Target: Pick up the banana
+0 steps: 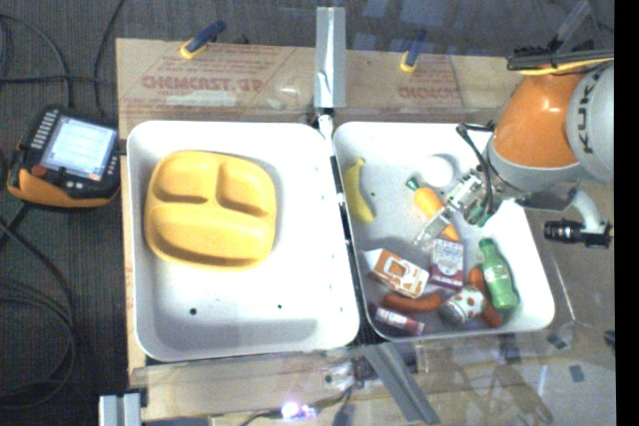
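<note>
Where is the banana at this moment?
In the camera view the banana lies in the right bin, along its left wall near the divider, apart from the pile of items lower right.

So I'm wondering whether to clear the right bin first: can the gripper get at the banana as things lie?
Probably yes. The banana lies alone against the right bin's left wall, nothing on top of it. The gripper hovers to its right, over the clutter. That wall beside it could crowd one finger.

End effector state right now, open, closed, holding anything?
End effector: cannot be told from the camera view. It sits over the right bin, apart from the banana, which lies by that bin's left wall.
</note>
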### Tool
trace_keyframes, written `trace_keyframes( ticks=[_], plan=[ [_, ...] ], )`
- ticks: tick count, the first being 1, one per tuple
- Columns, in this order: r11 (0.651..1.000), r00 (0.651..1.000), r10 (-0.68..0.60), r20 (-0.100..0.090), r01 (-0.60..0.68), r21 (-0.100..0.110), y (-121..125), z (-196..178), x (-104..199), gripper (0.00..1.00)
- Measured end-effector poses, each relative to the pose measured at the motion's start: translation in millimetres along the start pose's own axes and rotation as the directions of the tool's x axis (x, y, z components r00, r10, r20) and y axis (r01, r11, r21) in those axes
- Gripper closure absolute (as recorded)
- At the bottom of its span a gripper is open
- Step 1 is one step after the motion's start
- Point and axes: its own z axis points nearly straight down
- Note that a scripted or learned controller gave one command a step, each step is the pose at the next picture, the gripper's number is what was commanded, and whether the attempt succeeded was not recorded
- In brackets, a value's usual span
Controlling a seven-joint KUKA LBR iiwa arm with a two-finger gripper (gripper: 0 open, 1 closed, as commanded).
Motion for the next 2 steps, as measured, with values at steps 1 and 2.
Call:
trace_keyframes(
  ticks=[1, 2],
  plan=[
    [1.0, 1.0, 0.027, 0.006, -0.027, -0.005, 2.3, 8.7, -10.4, 0.0],
    [0.878, 0.877, -0.479, 0.023, 0.479, 0.006, 37.1, 6.3, 47.2, 0.0]
  ],
)
